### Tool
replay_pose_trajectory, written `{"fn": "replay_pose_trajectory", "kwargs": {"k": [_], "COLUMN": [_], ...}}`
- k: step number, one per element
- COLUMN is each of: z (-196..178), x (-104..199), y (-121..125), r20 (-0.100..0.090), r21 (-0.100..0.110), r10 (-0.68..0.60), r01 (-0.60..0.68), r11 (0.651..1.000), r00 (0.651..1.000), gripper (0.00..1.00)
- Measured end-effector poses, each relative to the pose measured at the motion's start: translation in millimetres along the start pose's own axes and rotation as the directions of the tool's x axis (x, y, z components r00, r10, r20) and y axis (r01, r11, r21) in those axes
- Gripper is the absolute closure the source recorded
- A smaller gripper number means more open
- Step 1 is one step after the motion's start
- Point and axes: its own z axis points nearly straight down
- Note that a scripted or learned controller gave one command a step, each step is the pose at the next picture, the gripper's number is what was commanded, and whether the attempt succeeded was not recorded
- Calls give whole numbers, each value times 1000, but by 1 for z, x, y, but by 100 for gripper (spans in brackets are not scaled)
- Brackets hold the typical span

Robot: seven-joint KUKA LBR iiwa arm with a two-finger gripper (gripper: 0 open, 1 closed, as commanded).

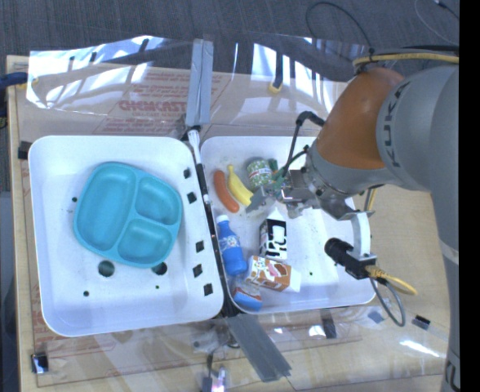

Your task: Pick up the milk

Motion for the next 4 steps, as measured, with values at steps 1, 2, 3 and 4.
{"fn": "replay_pose_trajectory", "kwargs": {"k": [1,2,3,4], "z": [107,99,-4,7], "x": [-57,-57,4,42], "y": [-25,-25,9,14], "r20": [0,0,2,1], "r21": [-4,-1,-5,-2], "r10": [20,15,-168,-312], "r01": [-20,-15,168,312], "r11": [1000,1000,986,950], "r00": [1000,1000,986,950], "gripper": [0,100,100,100]}}
